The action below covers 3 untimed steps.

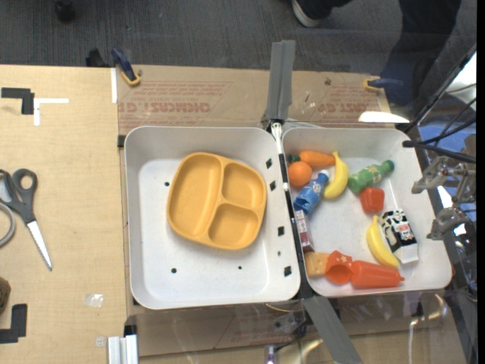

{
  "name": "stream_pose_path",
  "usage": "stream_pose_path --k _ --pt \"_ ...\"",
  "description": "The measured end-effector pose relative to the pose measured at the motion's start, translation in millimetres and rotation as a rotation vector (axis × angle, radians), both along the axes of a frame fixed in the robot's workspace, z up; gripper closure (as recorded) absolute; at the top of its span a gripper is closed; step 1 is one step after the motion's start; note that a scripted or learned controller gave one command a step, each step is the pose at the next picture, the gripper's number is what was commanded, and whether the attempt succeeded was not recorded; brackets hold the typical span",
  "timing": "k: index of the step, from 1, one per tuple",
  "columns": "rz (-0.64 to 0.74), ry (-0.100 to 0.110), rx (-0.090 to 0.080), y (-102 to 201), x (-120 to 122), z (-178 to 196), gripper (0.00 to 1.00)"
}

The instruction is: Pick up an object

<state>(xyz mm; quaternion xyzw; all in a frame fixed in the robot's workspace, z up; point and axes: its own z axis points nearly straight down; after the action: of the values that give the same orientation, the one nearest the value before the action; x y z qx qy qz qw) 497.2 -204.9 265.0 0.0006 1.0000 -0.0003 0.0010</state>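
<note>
The right bin (356,133) holds several toy foods. Among them are a carrot (317,158), an orange (299,174), a blue bottle (310,192), a banana (338,177) and a green bottle (370,174). It also holds a red cup (372,199), a second banana (380,243), a black-and-white milk carton (398,232) and a red-orange cone (374,275). My gripper (438,199) hangs at the bin's right rim, just right of the milk carton. Its two metal fingers are spread apart, open, with nothing between them.
The left bin (144,226) holds a yellow divided plate (217,200). A dark red bar (303,231) lies along the right bin's left wall, by an orange wedge (316,263). Scissors (29,211) lie on the bench at far left. Cables and rods stand at the right edge.
</note>
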Motion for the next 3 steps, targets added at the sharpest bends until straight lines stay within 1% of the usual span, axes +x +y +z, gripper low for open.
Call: stream_pose_path --k 1,2,3 --pt "0.070 0.000 0.000 56.8 18.4 -108.7 0.00" --pt "0.050 -0.002 0.000 85.9 74.2 -172.5 0.00" --pt "-0.008 -0.006 -0.001 88.7 136.5 -148.2 0.00"
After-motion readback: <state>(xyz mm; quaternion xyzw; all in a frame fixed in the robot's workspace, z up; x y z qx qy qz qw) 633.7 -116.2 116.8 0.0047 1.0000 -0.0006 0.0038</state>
